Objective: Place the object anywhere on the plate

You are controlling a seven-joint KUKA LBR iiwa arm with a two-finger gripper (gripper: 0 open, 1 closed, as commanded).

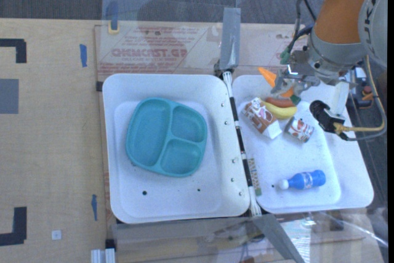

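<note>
A teal plate with three compartments lies in the left bin. In the right bin several objects lie in a cluster near the back: a yellow banana, an orange carrot, a brown and white carton and a small red and white carton. A blue bottle lies on its side nearer the front. My gripper hangs low over the back of the right bin, just above the banana and beside the carrot.
A clear panel stands behind the left bin. A grey post rises between the bins at the back. Black and yellow cables trail from the arm over the right bin's right side.
</note>
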